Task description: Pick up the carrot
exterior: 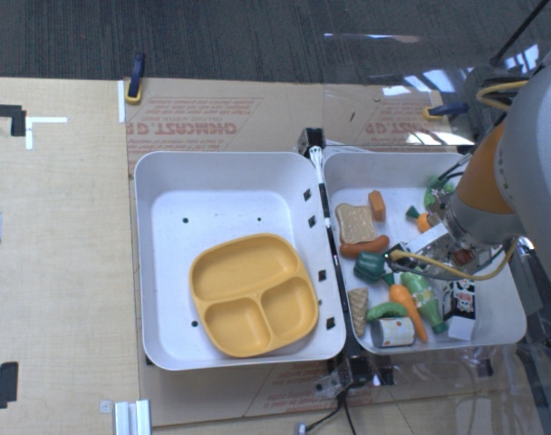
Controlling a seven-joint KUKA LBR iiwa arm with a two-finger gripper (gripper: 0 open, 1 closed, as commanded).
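Even, fairly bright light from overhead fills the scene, and the yellow tray [254,294] casts only a faint soft shadow on the white bin floor around it. Above and to the right of the tray, pale streaks of glare lie across the cardboard [384,116] and dark floor. The arm [520,166], far right of the tray, looks soft and blurred, while the tray itself stays sharp.

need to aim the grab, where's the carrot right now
The carrot lies in the right bin, near its front edge, between a green vegetable and a can.
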